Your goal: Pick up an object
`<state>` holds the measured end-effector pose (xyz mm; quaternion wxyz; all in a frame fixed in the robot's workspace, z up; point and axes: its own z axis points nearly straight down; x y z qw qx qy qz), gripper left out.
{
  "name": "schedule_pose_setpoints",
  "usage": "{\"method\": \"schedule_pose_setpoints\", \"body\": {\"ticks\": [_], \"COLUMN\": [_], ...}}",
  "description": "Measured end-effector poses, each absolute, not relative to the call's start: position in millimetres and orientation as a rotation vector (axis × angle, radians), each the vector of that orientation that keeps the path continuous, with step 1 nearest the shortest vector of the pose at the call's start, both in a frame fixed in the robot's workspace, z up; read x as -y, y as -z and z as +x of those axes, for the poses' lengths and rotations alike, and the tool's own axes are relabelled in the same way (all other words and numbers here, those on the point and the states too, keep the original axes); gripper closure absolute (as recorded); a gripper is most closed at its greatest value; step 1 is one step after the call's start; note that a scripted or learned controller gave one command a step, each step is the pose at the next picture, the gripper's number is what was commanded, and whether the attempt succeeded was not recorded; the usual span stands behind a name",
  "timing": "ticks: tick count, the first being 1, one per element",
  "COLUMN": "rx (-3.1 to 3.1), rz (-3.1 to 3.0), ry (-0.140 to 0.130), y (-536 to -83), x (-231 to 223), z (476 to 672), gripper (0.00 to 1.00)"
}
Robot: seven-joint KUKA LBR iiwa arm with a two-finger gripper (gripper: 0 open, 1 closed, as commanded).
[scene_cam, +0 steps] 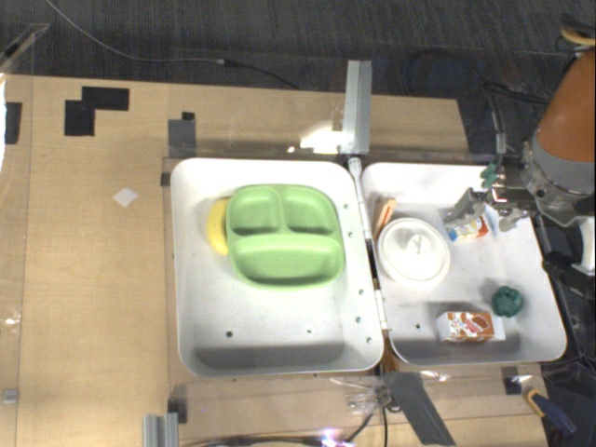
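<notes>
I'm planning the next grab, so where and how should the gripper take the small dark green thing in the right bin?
Probably straight from above, closing across the middle of the small dark green object. It looks rounded and compact, and sits apart from the carton and the bin wall, leaving room on either side. The gripper is farther back in that bin.

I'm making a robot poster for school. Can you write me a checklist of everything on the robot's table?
Surface: wooden bench with a left bin and a right bin.
Job's things: green divided plate over a yellow thing in the left bin; white round lid, orange stick, dark green ball, small orange carton and a small packet in the right bin.
Clutter: black tape patches on the bench.
Grippers: gripper over the right bin, at the packet.
Cables: thin cable on the floor.
Surroundings: dark carpet.
</notes>
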<state>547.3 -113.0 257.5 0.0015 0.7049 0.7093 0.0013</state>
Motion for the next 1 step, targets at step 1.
{"method": "schedule_pose_setpoints", "body": {"ticks": [1], "rx": [-2.118], "rz": [2.317], "ry": [-0.003], "y": [-204.4], "x": [163.9], "z": [578.1], "gripper": [0.0]}}
